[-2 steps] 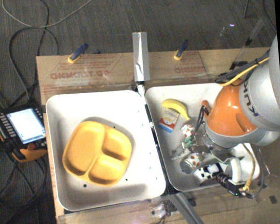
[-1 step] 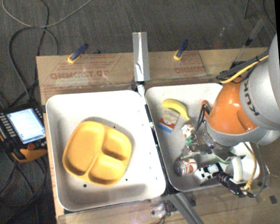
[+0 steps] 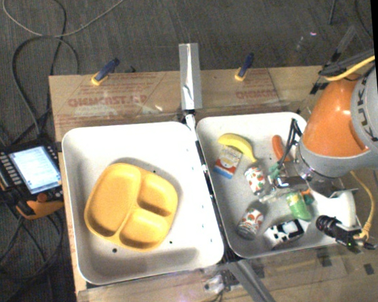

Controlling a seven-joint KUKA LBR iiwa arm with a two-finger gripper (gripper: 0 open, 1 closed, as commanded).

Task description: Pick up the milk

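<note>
robot lab, clamped bench [image 3: 171, 93], teach pendant [image 3: 29, 169], floor cables [image 3: 28, 36]

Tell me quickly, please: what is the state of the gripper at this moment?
Gripper: low in the right bin among the small items; open or closed cannot be told.

Grey KUKA arm [image 3: 364, 122], rounded and glossy, with a broad bright-orange band [image 3: 329, 131] above the wrist. Part of dark lettering on the grey shell near the frame's edge. Silver-grey wrist collar below the orange. Thin black cables looped beside the wrist; a yellow cable [image 3: 367, 207] curving down the side. White housing [image 3: 342, 207] and a small black cylindrical fitting [image 3: 332, 226] lower down.
</note>
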